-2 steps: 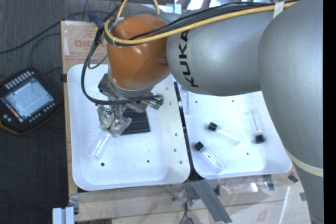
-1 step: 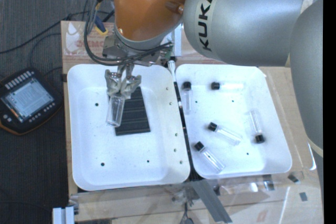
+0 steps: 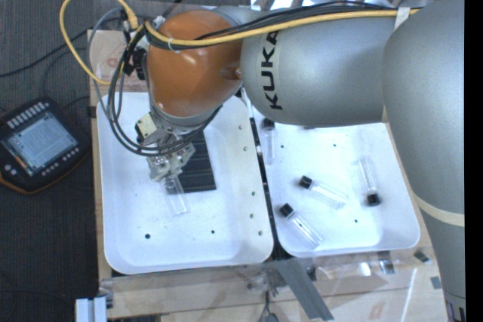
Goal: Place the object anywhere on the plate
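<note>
My gripper (image 3: 169,171) hangs over the left bin (image 3: 136,237), just left of a black ribbed plate (image 3: 199,167) that lies on the bin floor. A clear tube (image 3: 176,197) sticks out from between the fingers and points toward the bin's front. The fingers look shut on its upper end. The tube's lower end sits beside the plate's front left corner, off the plate. The orange wrist band and the grey arm hide the back part of the plate.
The right bin (image 3: 392,234) holds three clear tubes with black caps (image 3: 321,191), (image 3: 300,222), (image 3: 367,177). The ridge between the bins (image 3: 264,185) runs just right of the plate. A hand-held control pendant (image 3: 38,141) lies off the bench to the left.
</note>
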Robot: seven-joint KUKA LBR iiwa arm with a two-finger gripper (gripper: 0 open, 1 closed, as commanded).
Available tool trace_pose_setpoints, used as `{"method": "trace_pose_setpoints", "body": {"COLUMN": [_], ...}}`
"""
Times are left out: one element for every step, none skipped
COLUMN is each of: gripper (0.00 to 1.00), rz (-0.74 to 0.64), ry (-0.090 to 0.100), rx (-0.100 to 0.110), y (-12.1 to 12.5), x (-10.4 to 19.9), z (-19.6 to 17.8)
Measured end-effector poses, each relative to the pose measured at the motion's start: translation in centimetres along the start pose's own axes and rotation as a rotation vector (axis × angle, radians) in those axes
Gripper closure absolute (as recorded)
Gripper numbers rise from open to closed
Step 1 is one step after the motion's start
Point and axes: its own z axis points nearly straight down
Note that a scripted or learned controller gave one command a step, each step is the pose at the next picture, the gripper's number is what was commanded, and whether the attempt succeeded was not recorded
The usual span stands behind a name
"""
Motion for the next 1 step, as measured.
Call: {"method": "trace_pose_setpoints", "body": {"gripper": [1.00], "rz": [-0.342], "ry": [-0.001], "rx": [0.003], "y": [-2.72], "x": [-0.05], "z": [-4.47]}}
